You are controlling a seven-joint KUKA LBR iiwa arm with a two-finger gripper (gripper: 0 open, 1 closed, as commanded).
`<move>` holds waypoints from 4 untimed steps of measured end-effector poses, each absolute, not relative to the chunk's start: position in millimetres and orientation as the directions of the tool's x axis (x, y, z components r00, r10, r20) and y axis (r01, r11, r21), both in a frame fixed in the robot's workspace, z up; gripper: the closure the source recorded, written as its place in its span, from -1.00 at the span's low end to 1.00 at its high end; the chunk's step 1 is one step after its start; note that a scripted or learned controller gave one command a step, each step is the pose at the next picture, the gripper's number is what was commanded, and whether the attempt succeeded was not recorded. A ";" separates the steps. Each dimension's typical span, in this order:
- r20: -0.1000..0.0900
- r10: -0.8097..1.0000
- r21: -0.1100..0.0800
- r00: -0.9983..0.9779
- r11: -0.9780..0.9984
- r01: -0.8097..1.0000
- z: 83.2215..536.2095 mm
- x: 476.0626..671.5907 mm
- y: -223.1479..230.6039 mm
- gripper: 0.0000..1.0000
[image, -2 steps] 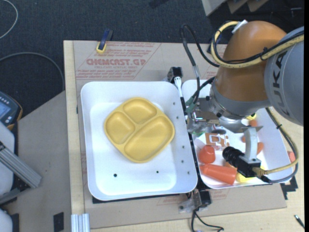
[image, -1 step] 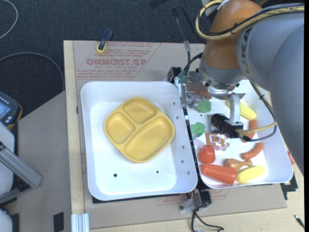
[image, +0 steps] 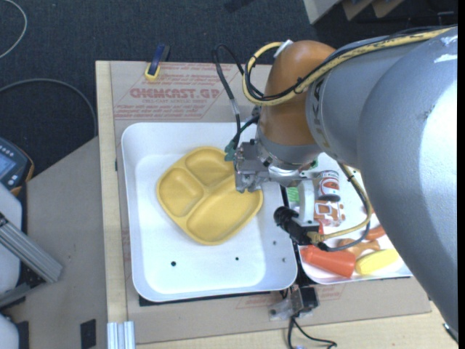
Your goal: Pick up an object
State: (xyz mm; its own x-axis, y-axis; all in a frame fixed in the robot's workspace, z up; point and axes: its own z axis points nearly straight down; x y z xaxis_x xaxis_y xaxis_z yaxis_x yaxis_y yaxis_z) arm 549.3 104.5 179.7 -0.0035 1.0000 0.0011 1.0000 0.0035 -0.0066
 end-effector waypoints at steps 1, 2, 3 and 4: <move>0.000 1.000 0.009 -0.004 0.004 1.000 108.3 646.5 121.8 1.00; 0.002 1.000 0.006 -0.005 0.004 1.000 191.4 628.5 178.2 1.00; 0.001 1.000 -0.003 -0.004 0.004 1.000 228.9 577.1 226.8 1.00; 0.000 1.000 -0.008 -0.003 0.003 1.000 234.7 502.0 225.0 1.00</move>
